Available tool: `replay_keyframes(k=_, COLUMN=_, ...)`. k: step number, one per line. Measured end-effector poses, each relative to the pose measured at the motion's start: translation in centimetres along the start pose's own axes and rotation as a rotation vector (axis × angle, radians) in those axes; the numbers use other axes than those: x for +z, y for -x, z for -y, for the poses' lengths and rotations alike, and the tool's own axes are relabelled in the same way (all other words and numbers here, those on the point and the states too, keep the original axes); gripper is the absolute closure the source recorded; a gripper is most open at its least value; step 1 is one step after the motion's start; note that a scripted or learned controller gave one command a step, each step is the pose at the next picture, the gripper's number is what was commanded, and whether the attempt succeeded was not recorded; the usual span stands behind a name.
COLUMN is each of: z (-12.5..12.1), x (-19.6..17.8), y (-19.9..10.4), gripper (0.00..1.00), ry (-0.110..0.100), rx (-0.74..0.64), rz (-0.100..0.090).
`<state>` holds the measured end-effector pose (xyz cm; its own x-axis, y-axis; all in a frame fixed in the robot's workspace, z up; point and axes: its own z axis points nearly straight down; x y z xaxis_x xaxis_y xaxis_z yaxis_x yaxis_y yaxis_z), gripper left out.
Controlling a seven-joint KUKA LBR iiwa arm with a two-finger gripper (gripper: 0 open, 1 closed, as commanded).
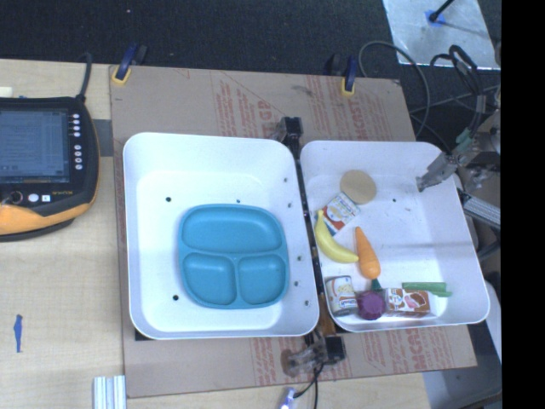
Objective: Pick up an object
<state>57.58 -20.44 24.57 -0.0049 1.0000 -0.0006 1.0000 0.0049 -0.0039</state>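
Approach stage: nothing picked yet, I hang over my bin's 2 o'clock edge.

Left bin (145, 228) holds a blue tray (232, 255); right bin (426, 220) holds banana (330, 242) and carrot (367, 254) near 7 o'clock. My gripper (436, 174) carries nothing; jaw width I cannot tell. Next I must travel toward them and descend.

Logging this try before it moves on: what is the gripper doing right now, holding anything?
Gripper: at the right bin's far right edge, nothing seen in it; open or shut cannot be told.
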Motion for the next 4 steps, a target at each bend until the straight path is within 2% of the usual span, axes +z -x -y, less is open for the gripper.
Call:
replay_keyframes(k=1, z=0.4, x=6.0, y=-8.2, gripper=0.0, ry=-0.001, rx=-0.002, rz=0.0)
replay_keyframes(k=2, z=5.3, x=15.2, y=-9.0, gripper=0.0, ry=-0.001, rx=-0.001, rz=0.0)
replay_keyframes(k=3, z=5.2, x=14.2, y=-8.9, gripper=1.0, ry=-0.001, rx=-0.004, rz=0.002)
replay_keyframes(k=4, z=1.2, x=5.4, y=-14.2, gripper=1.0, ry=0.001, rx=0.001, rz=-0.001)
